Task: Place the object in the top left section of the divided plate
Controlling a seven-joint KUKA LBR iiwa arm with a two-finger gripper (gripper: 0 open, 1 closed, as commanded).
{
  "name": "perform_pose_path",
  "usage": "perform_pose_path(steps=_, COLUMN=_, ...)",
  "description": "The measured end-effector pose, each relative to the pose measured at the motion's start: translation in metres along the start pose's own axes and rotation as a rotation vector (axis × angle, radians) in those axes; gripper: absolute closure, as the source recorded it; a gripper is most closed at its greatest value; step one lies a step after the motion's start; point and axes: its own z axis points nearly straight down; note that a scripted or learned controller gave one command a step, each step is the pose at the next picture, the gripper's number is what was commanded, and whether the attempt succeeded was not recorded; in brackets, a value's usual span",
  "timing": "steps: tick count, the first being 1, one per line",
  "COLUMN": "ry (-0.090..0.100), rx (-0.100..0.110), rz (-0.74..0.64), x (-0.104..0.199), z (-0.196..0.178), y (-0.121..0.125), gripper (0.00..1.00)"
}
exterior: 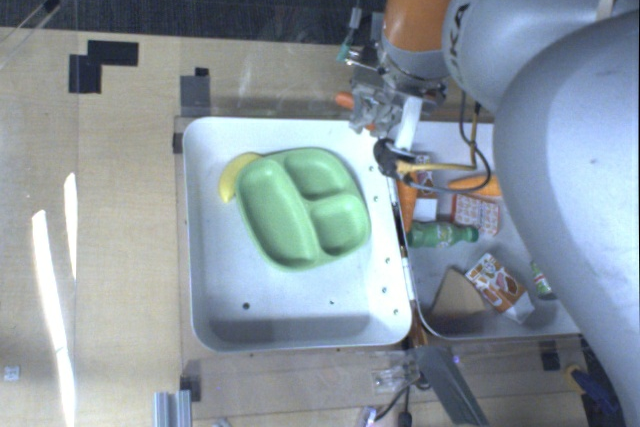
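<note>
Pincer [385, 120] state cannot be told from the camera view; it is seen above the rim between the two bins. No object can be made out in it. Candidate objects lie in the right bin [470, 320], beside the green divided plate [300, 205]. A failed pick is judged likely, since the clutter is crowded there.

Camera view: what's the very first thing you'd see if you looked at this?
The huge grey robot arm with its orange band fills the right side, reaching down toward the gap between the two white bins. Next your eye jumps to the bright green divided plate in the middle of the left bin, with something yellow poking out from under its left edge. The right bin holds a jumble of packets and a green bottle.
</note>
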Motion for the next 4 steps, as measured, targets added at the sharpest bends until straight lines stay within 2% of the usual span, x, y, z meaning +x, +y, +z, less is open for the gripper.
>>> perform_pose_path(steps=1, ry=-0.001, rx=0.002, rz=-0.032, x=-0.03, z=0.025, y=-0.033, gripper=1.0)
perform_pose_path(steps=2, ry=-0.006, rx=0.017, rz=-0.01, x=-0.031, z=0.027, y=-0.001, gripper=1.0)
perform_pose_path(steps=3, ry=-0.001, rx=0.001, rz=-0.01, x=-0.03, z=0.025, y=0.002, gripper=0.0)
perform_pose_path(steps=4, ry=0.001, rx=-0.003, rz=-0.014, x=-0.028, z=0.013, y=0.003, gripper=1.0)
